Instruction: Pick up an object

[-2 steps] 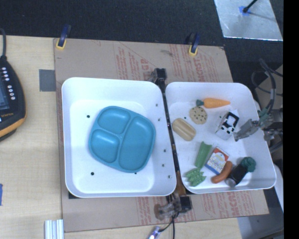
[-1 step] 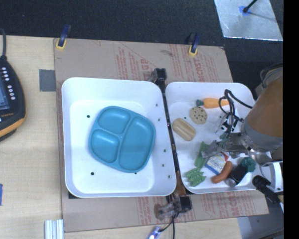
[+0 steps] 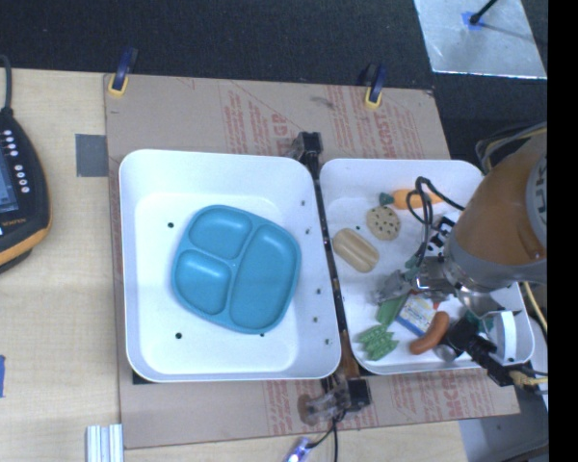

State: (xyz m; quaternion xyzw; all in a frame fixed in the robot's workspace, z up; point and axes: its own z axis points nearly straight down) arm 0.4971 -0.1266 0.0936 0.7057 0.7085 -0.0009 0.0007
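Toy foods (image 3: pixel 355 249), about six, right bin (image 3: pixel 352 176), one blue tray (image 3: pixel 237 268)

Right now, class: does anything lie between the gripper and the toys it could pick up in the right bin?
Nothing visible does. The gripper hangs directly over the cluttered right bin, with the green toy and the orange sausage-shaped toy just below it in the view.

Robot lab: teach pendant (image 3: pixel 5 195), clamped cardboard (image 3: pixel 222 123), two white bins (image 3: pixel 135 258).
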